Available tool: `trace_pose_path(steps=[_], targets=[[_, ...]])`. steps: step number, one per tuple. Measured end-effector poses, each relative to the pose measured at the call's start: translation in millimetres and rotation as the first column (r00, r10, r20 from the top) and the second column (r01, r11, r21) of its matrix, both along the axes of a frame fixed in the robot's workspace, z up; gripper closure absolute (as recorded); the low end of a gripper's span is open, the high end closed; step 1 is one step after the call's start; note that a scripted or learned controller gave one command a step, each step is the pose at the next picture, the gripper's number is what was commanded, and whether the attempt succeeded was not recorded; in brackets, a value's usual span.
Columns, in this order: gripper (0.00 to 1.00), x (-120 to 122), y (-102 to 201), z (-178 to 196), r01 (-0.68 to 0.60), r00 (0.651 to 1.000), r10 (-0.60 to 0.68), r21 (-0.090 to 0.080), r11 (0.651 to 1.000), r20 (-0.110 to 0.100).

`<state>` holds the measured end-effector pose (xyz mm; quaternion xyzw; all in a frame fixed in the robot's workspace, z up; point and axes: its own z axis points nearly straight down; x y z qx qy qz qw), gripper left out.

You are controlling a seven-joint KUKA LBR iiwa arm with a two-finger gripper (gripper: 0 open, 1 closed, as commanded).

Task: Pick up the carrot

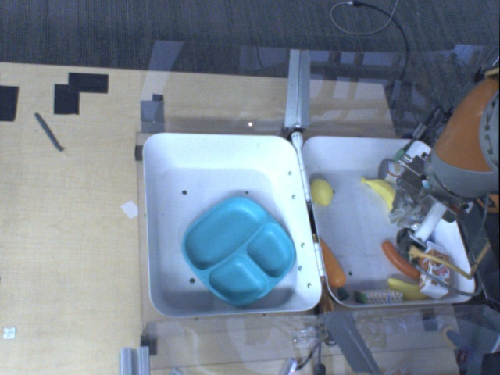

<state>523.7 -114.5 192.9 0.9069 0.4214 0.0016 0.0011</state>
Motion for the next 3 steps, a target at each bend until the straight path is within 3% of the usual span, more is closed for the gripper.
trace_pose_path(steps=[1, 2, 3], targets=[[1.00, -10, 23, 14, 0.424, 0.906, -0.424, 0.000, 0.906, -0.002], [1.00, -17, 102, -9, 0.138, 0.990, -0.138, 0.002, 0.990, -0.003], [1.00, -36, 197, -9, -0.016, 1.000, 0.016, 0.002, 1.000, -0.003]])
